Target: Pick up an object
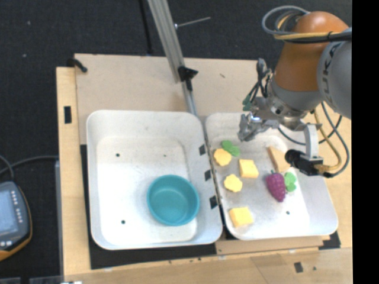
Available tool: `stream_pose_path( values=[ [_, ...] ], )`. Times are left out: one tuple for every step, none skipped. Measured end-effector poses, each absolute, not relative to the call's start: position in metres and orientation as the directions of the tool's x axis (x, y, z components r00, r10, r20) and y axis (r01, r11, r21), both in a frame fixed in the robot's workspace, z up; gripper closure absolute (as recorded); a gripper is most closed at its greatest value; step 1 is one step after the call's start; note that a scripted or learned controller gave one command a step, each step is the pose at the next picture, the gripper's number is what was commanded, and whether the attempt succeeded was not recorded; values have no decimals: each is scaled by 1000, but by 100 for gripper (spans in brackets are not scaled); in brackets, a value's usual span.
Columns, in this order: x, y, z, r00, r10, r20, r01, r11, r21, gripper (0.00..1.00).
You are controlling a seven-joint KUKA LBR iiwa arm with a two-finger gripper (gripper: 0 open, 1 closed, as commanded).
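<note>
The right bin [317,215] holds several small toy foods. A yellow piece [222,157] touches a green one [231,148] near the bin's left wall. A yellow cube [249,169], another yellow piece [233,183] and a yellow block [240,216] lie below them. A purple grape bunch [276,186], a small green piece [290,181] and a tan wedge [277,158] lie to the right. My gripper [247,130] hangs over the bin's far left part, just above and right of the green piece, with nothing seen in it.
A teal bowl [172,199] sits in the left bin [118,135]. A slanted metal pole [169,34] rises from behind the bins' shared edge. Cables and a black fitting [302,160] hang off the wrist over the right bin.
</note>
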State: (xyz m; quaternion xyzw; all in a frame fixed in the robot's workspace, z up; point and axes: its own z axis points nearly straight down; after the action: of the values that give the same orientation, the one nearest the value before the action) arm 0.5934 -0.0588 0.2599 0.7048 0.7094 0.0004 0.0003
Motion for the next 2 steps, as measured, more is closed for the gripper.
stream_pose_path(
  values=[
    [601, -6, 267, -8, 1000, 1, 1000, 8, 2, 100],
    [603, 36, 257, -6, 1000, 0, 1000, 6, -1, 100]
  ],
)
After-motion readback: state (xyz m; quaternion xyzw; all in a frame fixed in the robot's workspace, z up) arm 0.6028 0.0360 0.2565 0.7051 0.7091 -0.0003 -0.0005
